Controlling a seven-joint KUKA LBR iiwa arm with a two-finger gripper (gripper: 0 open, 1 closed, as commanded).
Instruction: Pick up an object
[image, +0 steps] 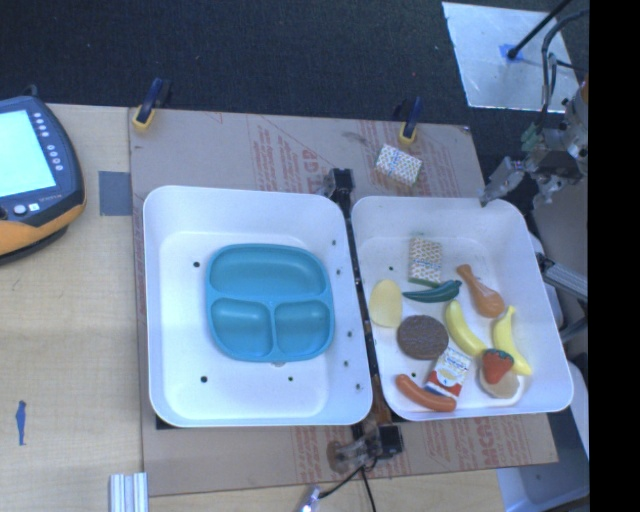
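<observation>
The right bin (530, 240) holds several toy foods: a checkered packet (425, 260), a green bean pod (436, 292), a pale yellow piece (386, 303), a brown patty (422, 337), two bananas (460, 328) (508, 340), a drumstick (482, 290), a strawberry (496, 366), a hot dog (424, 393) and a small carton (452, 371). My gripper (528, 170) hangs at the far right, above and beyond the right bin's back right corner, away from all the food. Nothing shows in its grasp.
The left bin (170, 250) bears a blue divided plate (270, 302). A second checkered packet (398, 164) lies on the cardboard behind the bins. A tablet-like pendant (30, 165) sits at the far left of the bench. Clamps (148, 105) (408, 120) pin the cardboard's back edge.
</observation>
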